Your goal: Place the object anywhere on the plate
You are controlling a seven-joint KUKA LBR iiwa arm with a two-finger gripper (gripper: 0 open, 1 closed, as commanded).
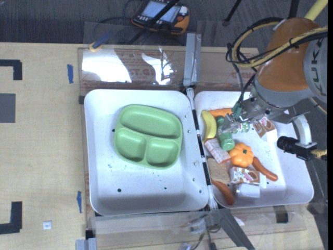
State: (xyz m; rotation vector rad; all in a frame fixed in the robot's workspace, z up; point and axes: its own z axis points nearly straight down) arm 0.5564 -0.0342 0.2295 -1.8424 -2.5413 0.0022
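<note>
The gripper (240, 116) hangs low over the right bin's (296, 186) clutter. Whether its jaws are wide or narrow, I cannot tell. The green plate (148, 135) lies in the left bin (99, 181).

You can read very little here. On the grey arm casing (317, 66) at the right edge, you see large dark letters, "UK", cut off by the frame, so the full brand name is not readable. The small packets in the right bin (296, 191), one reddish-brown beside the pumpkin (242, 155) and one near the claw (240, 116), carry printing, but it is too small and blurred for you to make out. The handheld pendant (158, 13) on the floor beyond the tabletop has a lit screen; you cannot read anything on it.
</note>
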